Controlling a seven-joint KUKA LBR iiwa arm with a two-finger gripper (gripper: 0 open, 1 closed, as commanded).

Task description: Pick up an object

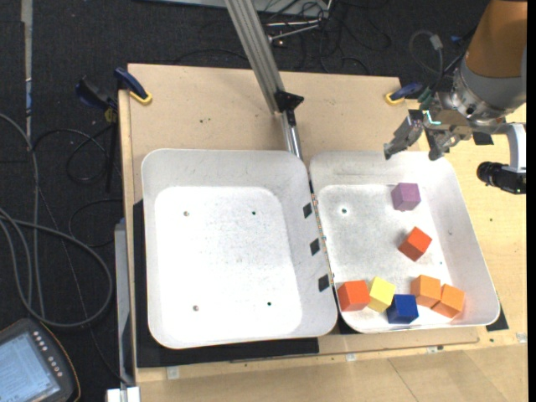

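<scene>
- Nearest cam: blue cube (pixel 403 308) at near rim of right bin (pixel 469 224), w/ yellow cube (pixel 382 293) and orange cubes touching alongside.
- Left bin (pixel 167 182): biggest item, beside the right one.
- Arm (pixel 494 48) comes in from upper right.
- Gripper (pixel 416 143) hangs over far rim of right bin, fingers spread apart, nothing btwn them.
- Purple cube (pixel 406 195): likely target, lies just toward cam from claw, nearly straight below it; red-orange cube (pixel 414 244) further on.

Even bright overhead light, white bins (pixel 226 249) slightly glaring, soft short shadows under the blocks (pixel 402 296); dark floor dim, mild grain, focus fairly sharp throughout
</scene>
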